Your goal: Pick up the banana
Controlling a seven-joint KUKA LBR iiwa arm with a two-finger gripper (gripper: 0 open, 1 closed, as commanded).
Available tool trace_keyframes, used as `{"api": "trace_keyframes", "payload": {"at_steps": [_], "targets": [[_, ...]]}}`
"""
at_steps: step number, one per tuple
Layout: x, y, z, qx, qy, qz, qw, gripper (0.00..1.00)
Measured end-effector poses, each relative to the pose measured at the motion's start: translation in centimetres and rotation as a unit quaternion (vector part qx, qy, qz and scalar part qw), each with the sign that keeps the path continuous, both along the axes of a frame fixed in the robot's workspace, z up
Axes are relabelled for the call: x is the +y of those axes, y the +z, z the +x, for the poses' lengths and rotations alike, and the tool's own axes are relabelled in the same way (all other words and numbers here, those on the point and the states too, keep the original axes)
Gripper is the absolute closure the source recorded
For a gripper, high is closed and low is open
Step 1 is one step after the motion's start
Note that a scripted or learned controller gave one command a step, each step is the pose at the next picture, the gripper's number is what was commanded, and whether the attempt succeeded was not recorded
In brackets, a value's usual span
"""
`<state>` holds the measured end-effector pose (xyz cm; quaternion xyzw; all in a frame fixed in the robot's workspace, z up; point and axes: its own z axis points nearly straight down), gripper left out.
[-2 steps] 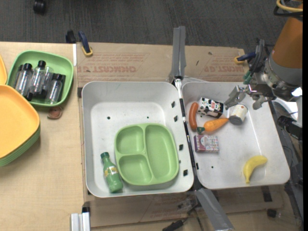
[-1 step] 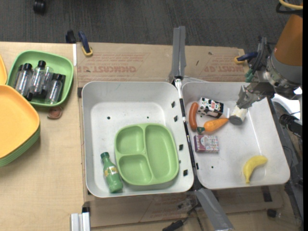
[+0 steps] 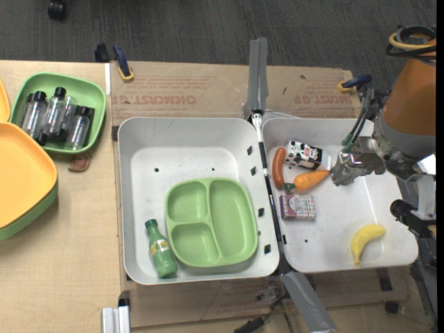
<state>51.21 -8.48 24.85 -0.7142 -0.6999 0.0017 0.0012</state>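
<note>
The yellow banana (image 3: 365,240) lies in the right bin (image 3: 326,255), near its front right corner. My gripper (image 3: 344,172) hangs over the same bin, up and a little left of the banana, right beside the tip of an orange carrot (image 3: 311,180). Nothing shows between its fingers, and a clear gap of white floor separates it from the banana. The grey arm with its orange band (image 3: 413,99) comes in from the right edge.
The right bin also holds a red sausage (image 3: 278,166), a black-and-white toy (image 3: 304,155) and a small pink packet (image 3: 297,206). In the left bin (image 3: 139,186) sit a green divided plate (image 3: 210,222) and a green bottle (image 3: 160,248). Orange plates (image 3: 24,179) and a green tray of bottles (image 3: 59,113) stand far left.
</note>
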Motion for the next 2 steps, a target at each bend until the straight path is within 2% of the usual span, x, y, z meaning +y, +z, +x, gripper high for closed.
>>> {"api": "trace_keyframes", "payload": {"at_steps": [1, 2], "targets": [[1.2, -1.6, -3.5, 0.0, 0.009, 0.0001, 1.0, 1.0], [-2.8, -13.2, -3.6, 0.0, -0.047, 0.0005, 0.9989, 1.0]]}}
